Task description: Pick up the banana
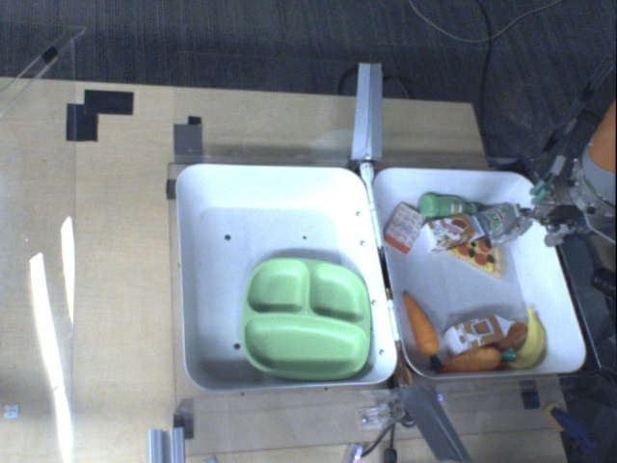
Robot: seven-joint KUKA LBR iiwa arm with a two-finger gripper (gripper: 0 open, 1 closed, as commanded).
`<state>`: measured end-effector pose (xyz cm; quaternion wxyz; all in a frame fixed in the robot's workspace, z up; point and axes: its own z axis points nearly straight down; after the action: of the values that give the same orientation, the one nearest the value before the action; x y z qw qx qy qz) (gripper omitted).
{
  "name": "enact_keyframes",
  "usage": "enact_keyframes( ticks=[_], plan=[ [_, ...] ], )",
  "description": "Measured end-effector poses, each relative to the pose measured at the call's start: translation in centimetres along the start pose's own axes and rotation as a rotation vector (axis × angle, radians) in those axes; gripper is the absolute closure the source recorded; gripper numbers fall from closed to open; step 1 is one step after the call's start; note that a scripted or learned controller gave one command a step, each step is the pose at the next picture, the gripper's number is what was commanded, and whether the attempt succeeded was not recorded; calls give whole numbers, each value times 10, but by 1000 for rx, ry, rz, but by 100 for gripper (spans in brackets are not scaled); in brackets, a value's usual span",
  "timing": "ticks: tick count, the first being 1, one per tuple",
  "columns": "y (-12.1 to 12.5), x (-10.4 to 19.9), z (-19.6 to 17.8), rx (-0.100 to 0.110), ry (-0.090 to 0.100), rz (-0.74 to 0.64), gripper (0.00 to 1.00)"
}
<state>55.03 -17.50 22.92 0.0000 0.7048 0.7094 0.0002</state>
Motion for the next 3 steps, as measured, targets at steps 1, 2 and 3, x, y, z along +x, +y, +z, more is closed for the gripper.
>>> enact_keyframes(
  ticks=[1, 2, 3],
  plan=[
    [-62, -31, 59, 1, 0, -1, 0],
    [-61, -29, 135, -3, 1, 5, 0],
    [-61, -29, 123, -1, 3, 190, 0]
  ],
)
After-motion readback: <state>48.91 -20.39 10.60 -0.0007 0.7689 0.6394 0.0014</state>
